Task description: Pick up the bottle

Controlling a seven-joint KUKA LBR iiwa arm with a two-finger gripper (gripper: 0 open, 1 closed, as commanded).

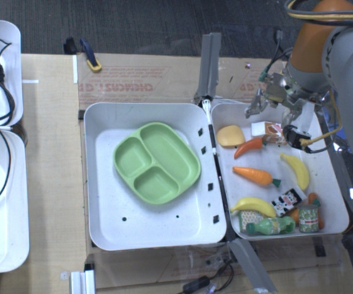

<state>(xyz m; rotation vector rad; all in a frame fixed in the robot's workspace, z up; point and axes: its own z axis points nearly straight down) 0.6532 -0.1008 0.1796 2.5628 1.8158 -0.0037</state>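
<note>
Camera view: gripper [273,106] in the upper right of the frame, over the right bin's [338,192] far edge; fingers spread, nothing between them. Just below: yellow sponge-like piece [230,135], red chili [249,147], carrot [254,175]. Green bottle [268,226] lies on its side at lower right, beside a banana [254,206]. Green divided plate [157,162] sits in the left bin [103,213].

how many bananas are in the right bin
2. One banana lies near the right bin's right wall; the other banana lies at the near edge, just above the green bottle. More could be hidden under the pile.
</note>
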